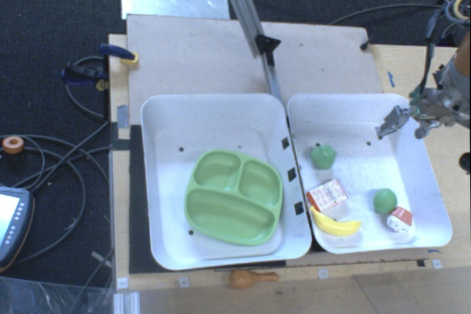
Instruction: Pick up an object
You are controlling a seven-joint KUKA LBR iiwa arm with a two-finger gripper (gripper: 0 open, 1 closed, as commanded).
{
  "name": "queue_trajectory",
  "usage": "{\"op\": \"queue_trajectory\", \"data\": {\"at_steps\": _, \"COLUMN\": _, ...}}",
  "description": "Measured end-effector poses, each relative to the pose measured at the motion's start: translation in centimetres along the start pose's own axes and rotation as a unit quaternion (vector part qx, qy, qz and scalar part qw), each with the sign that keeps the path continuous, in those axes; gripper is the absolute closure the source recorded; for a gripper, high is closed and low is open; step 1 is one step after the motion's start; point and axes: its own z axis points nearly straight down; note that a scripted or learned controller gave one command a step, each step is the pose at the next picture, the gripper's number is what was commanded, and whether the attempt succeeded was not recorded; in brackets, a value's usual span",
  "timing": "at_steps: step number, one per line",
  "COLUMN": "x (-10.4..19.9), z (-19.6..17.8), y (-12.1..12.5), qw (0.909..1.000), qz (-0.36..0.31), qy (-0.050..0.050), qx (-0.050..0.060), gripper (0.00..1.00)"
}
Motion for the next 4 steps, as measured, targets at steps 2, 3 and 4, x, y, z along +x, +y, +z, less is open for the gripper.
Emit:
{"op": "queue_trajectory", "data": {"at_steps": 2, "x": 0.7, "z": 5.7, "y": 0.6, "qw": 1.0000, "qz": 0.001, "qy": 0.001, "qx": 0.002, "gripper": 0.00}}
{"op": "queue_trajectory", "data": {"at_steps": 3, "x": 0.0, "z": 11.1, "y": 1.2, "qw": 1.0000, "qz": 0.003, "qy": 0.000, "qx": 0.002, "gripper": 0.00}}
{"op": "queue_trajectory", "data": {"at_steps": 4, "x": 0.0, "z": 16.3, "y": 1.1, "qw": 1.0000, "qz": 0.003, "qy": 0.001, "qx": 0.003, "gripper": 0.00}}
